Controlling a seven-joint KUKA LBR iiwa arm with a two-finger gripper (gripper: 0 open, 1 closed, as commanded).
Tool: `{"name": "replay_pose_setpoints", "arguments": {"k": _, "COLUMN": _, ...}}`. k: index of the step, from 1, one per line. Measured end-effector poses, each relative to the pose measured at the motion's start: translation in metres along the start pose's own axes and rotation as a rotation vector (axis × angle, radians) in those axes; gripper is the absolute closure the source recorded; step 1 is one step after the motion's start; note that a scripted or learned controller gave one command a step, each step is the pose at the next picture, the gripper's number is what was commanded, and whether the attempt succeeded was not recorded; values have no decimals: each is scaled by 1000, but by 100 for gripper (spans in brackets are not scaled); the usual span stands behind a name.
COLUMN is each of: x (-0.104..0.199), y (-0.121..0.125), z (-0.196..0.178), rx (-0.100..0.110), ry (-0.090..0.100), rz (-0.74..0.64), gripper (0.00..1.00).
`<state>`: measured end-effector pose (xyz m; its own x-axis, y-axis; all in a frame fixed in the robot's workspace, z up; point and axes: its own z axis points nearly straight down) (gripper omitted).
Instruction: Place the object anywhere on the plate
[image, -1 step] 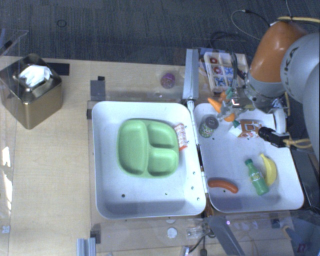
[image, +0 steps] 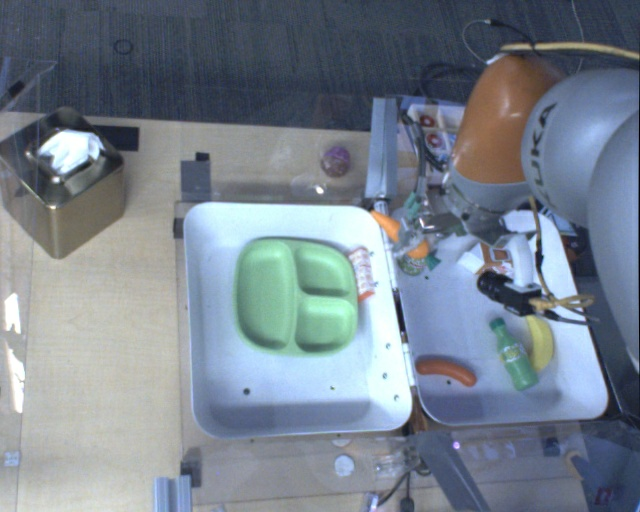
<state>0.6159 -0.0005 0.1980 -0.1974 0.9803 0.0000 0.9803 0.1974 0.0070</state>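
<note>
A green divided plate lies in the left white bin. A small red and white packet rests against the plate's right rim. My gripper hangs over the wall between the two bins, at the right bin's far left corner. An orange piece shows just left of it, and a teal and orange bit sits right beneath it. Whether either is held cannot be told, as the wrist hides the grasp.
The right bin holds a reddish sausage near its front, a green bottle and a banana at the right. Black cables trail from the wrist. A brass box stands far left.
</note>
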Motion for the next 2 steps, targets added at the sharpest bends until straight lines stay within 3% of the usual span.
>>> {"name": "replay_pose_setpoints", "arguments": {"k": 1, "x": 60, "y": -28, "z": 13, "rx": 3, "ry": 1, "rz": -177, "gripper": 100}}
{"name": "replay_pose_setpoints", "arguments": {"k": 2, "x": 60, "y": -28, "z": 13, "rx": 2, "ry": 1, "rz": -176, "gripper": 0}}
